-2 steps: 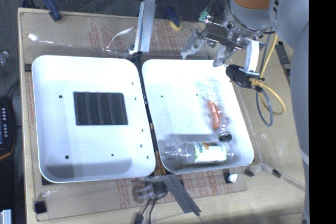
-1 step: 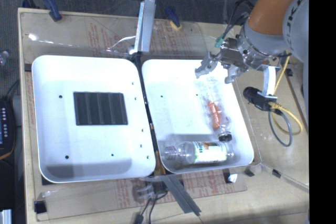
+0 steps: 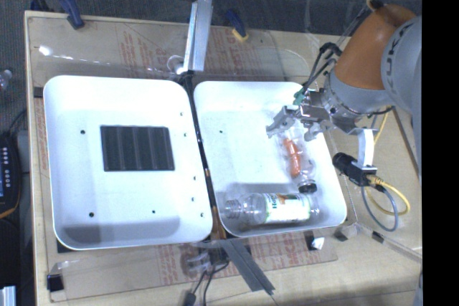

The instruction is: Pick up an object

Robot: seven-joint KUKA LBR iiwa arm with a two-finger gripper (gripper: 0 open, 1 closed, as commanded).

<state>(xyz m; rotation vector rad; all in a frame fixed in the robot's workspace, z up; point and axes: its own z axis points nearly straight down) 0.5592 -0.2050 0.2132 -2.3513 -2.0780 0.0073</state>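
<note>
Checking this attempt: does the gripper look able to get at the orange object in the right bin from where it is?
Probably yes. The gripper hangs just above the orange object, nothing lies over it, and the plastic bottle lies apart along the near wall.

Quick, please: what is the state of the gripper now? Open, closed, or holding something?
Gripper: over the right bin, above the orange object; open or closed cannot be told; nothing visibly held.

Left bin (image 3: 72,111) open (right bin (image 3: 237,104) cluttered: bottle (image 3: 276,208)).
</note>
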